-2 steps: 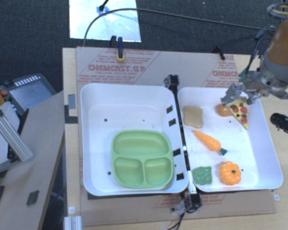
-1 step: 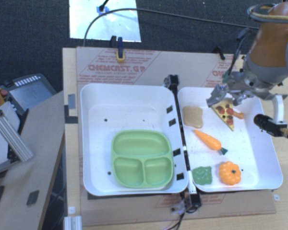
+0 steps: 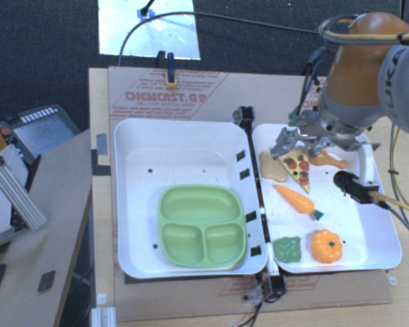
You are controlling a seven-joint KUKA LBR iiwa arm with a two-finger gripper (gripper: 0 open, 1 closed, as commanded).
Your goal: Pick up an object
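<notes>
Crowded right bin (image 3: 385,251): the pincer (image 3: 291,144), fingers spread wide, hangs over the pizza slice (image 3: 299,167); neighbouring bread (image 3: 273,167) could block a clean grip

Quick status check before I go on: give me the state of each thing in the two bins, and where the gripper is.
Gripper: low over the right bin's back, above the pizza slice.
Pizza slice: lying flat, partly under the gripper.
Cracker: flat, touching the pizza slice.
Carrot: on its side, mid-bin.
Pumpkin: upright, front of the bin.
Green leaf: flat, beside the pumpkin.
Green tray: right way up in the left bin.
</notes>
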